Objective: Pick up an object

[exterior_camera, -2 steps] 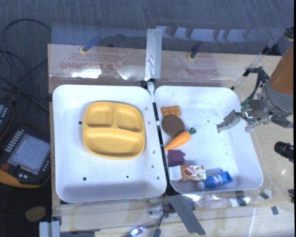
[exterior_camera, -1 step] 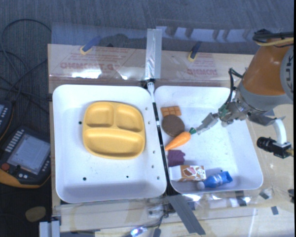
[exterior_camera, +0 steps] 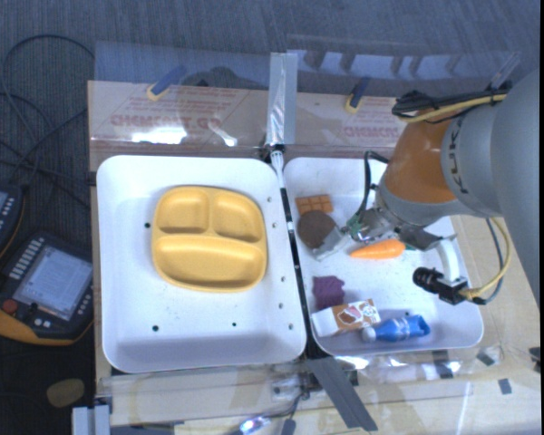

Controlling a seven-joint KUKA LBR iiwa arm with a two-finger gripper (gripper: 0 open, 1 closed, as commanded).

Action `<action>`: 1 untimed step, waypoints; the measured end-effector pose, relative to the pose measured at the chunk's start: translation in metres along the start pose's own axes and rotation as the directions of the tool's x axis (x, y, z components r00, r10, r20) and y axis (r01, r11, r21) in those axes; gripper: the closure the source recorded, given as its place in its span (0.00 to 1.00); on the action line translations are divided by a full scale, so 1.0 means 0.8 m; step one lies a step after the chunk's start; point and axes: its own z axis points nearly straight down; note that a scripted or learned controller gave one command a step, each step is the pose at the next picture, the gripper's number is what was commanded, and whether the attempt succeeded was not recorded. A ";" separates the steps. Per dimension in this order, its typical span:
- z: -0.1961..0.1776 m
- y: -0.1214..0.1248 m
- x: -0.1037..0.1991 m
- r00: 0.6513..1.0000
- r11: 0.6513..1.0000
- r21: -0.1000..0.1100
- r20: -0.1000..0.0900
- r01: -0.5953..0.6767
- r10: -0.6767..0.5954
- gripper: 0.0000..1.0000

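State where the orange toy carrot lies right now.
In the camera view, the orange toy carrot lies in the right white bin, just below the pincer, right of the brown round toy.

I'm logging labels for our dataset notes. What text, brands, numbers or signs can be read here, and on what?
Red print on the cardboard sheets behind the bins: there, but reversed and too blurred to read.
Small carton in the right bin: a picture, no legible words.
Blue bottle: label too small to read.
Handheld pendant screen, left of the bench: unreadable.
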 end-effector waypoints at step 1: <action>-0.001 -0.076 -0.012 0.999 0.999 0.000 0.002 0.050 -0.050 0.00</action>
